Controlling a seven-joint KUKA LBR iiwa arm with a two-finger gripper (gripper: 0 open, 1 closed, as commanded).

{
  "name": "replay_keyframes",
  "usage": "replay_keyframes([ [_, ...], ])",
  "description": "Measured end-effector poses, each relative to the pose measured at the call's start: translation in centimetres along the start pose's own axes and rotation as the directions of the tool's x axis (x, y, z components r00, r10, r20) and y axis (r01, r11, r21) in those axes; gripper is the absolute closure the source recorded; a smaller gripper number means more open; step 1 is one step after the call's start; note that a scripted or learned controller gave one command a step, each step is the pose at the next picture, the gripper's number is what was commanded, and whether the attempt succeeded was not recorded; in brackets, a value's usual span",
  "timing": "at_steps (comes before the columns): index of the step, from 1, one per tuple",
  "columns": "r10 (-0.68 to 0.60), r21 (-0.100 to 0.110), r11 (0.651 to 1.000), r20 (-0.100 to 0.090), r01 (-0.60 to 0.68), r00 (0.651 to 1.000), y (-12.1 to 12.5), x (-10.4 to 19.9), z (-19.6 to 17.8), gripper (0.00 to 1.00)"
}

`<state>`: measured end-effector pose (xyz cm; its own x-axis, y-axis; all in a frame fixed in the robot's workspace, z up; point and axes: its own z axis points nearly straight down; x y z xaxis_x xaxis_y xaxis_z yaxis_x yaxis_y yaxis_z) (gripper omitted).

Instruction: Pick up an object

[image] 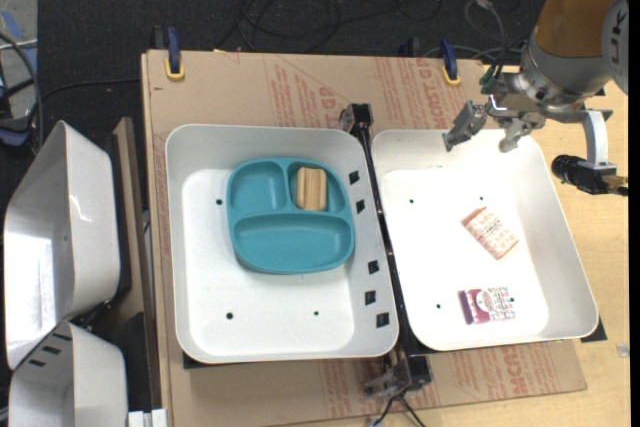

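**Jaws spread, holding nothing, above the right bin's far edge**

The jaws of the gripper [487, 130] hang parted over the right bin [420, 315]. Two small packets lie there: a pale one [491, 233] and a dark-ended one [488, 304]. The left bin [200, 315] holds a teal divided plate [290, 220] carrying a wooden block [311, 188].

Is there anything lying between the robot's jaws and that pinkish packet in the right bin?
No. In the camera view, the gripper hovers open over the right bin's far edge; bare white floor stretches down to the pink packet.
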<state>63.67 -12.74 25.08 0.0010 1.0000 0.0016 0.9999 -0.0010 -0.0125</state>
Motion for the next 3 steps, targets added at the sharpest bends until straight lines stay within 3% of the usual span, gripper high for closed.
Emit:
replay_keyframes([
  [1,-0.002,-0.012,1.000,0.002,0.002,1.000,0.2,0.0,-0.8,0.00],
  [2,0.000,-0.009,1.000,0.002,0.000,1.000,1.0,-0.5,4.1,0.00],
  [3,0.001,-0.010,1.000,0.002,-0.001,1.000,0.0,-0.4,9.2,0.00],
])
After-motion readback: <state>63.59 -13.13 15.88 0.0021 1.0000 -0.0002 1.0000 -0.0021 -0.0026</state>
